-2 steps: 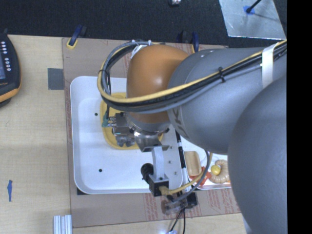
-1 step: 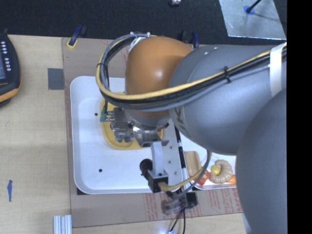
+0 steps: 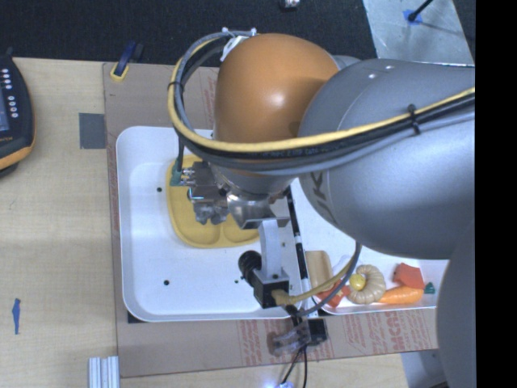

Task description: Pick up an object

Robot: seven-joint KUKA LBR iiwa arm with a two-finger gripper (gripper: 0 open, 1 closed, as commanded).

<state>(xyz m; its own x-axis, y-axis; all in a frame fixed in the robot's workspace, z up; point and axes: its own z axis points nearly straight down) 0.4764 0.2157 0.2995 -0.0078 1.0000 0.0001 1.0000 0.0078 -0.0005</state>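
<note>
A flat yellow object [image 3: 191, 223] lies in the upper middle of the left white bin [image 3: 145, 289]. My gripper [image 3: 212, 207] hangs right over its upper right part, under the orange band and wrist, which hide the rest of the object. I cannot tell whether the gripper touches it. In the right bin, below the arm, lie a pale yellow ring-shaped toy [image 3: 369, 284], an orange carrot [image 3: 401, 296], a red-orange piece [image 3: 409, 275] and a tan block [image 3: 317, 263].
The big grey arm covers most of the right bin and the left bin's right side. A yellow-black handheld pendant [image 3: 11, 111] lies at the bench's left edge. Cables [image 3: 295, 342] hang below the bins' front rim.
</note>
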